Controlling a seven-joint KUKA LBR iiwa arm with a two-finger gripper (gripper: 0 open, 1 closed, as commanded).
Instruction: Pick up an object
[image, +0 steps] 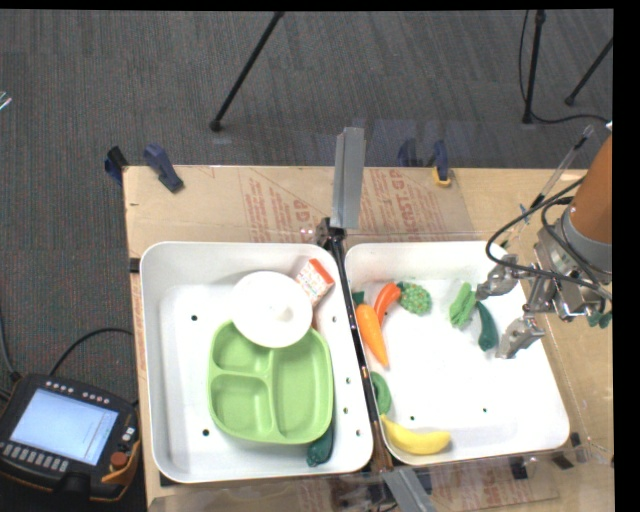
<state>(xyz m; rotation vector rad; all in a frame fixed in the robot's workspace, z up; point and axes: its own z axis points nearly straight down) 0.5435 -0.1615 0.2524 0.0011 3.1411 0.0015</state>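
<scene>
**A:** ok so where's the tool (508, 313) at right now?

**B:** Over the right bin (560, 412), near its right wall. Two fingers (495, 284) spread apart, nothing between them. Green pieces (470, 308) lie just beside the fingertips, toward the bin's middle, one light and one darker.

**A:** any room to move in there?

**B:** Plenty. The middle and lower right of that bin floor is bare white. Most of the stuff hugs the left wall by the divider: carrot (371, 333), a smaller orange piece (386, 298) and broccoli (415, 297) up top, another green bit lower down, then a banana (416, 437) against the front edge.

**A:** and the left bin?

**B:** The left bin (160, 400) is crowded. Green sectioned tray (270, 385) fills the centre, white round plate (272, 309) overlapping its top, a red-and-white carton (315, 279) wedged by the divider, something dark green at the tray's lower corner.

**A:** rest of the room?

**B:** Cardboard-covered surface (230, 200) with blue clamps (162, 167) on the back edge, grey carpet, tripod legs behind, and a teach pendant (65, 430) on the floor, lower left.
</scene>
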